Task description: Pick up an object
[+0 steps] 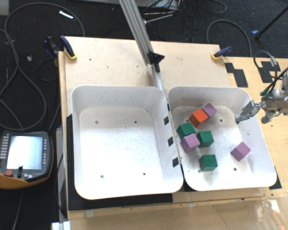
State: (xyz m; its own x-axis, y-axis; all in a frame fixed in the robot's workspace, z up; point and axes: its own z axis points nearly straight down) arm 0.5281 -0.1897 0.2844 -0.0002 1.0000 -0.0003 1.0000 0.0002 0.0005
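The gripper (245, 113), a dull metal piece on the arm's end, hangs over the right bin's (268, 150) upper right corner with nothing visibly between its fingers; whether they are spread or closed, I cannot tell. Small matte blocks sit in that smooth white plastic bin: an orange block (199, 117) touching a purple block (209, 110), three green blocks (186, 130) (205, 138) (208, 162), and two more purple ones (190, 142) (240, 151). Both bins, the left bin (86, 128) included, rest on a pale speckled wooden bench (110, 61) above a dark floor strewn with black cables (19, 80), with a handheld screen controller (21, 158) lying at the left.
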